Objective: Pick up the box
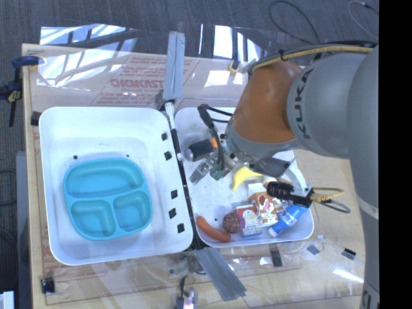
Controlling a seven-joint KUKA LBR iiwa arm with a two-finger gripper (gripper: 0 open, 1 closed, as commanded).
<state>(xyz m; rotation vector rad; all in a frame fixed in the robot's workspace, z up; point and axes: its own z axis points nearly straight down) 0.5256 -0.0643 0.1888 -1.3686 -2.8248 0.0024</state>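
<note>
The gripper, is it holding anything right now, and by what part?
Cannot be told. The gripper hangs low in the right bin, apart from the box lying near the front wall.

My one camera sits fixed above the bench, looking down at a slant from a middling height. The left bin lies toward nine o'clock, the right bin toward three, the arm entering from two o'clock.

Right bin: front crowded, box hemmed by sausage, blue bottle, banana; arm overhangs rear. Left bin: open margin around blue tray.
</note>
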